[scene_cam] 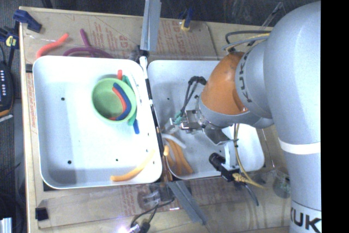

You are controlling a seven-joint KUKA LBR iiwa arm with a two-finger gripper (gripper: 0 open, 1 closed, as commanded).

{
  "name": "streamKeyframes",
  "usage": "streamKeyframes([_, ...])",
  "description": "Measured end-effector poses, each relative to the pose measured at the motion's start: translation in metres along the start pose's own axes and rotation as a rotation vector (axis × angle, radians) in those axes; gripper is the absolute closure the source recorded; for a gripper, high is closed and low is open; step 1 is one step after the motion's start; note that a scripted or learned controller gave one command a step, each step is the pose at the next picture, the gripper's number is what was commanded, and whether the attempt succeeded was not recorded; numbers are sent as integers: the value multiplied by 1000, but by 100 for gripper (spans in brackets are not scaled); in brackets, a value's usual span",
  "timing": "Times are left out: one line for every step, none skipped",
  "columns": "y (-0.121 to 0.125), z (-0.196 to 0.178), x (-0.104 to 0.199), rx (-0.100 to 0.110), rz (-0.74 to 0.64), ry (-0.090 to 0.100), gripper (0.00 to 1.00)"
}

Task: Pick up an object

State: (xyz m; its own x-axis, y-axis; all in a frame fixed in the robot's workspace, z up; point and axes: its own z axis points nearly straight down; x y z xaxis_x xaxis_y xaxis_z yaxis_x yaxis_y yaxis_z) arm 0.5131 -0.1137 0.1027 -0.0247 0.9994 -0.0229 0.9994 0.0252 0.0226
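- A grey arm (283, 79) with an orange band (223, 90) reaches in from the right and hangs low over the right bin (169, 76), its gripper (182, 121) near that bin's left wall; whether it is released or clenched cannot be told, since the wrist hides the tips.
- Candidate objects lie in both bins: orange-brown pieces (177, 158) in the right bin's lower left corner, just below the gripper, and, in the left bin (54, 133), a green bowl (112, 100) holding red and blue pieces, plus a yellow strip (135, 171) near the front wall.
- The orange-brown pieces sit tight against the corner, so a descent there would likely strike the bin wall or pinch only an edge.
- The pieces overlap, and a grasp on one could likely drag another and let both slip.
- Loose cables (240, 169) hang below the wrist near the front rim and could snag on it.
- The bowl and strip are across the divider, well apart from the gripper.
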Motion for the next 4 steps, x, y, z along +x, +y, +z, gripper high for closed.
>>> streamKeyframes([51, 10, 3, 22, 189, 15, 0])
streamKeyframes([64, -62, -33, 26, 137, 23, 0])
streamKeyframes([32, -12, 3, 22, -103, 20, 0])
streamKeyframes([-14, 8, -6, 13, -159, 13, 0])
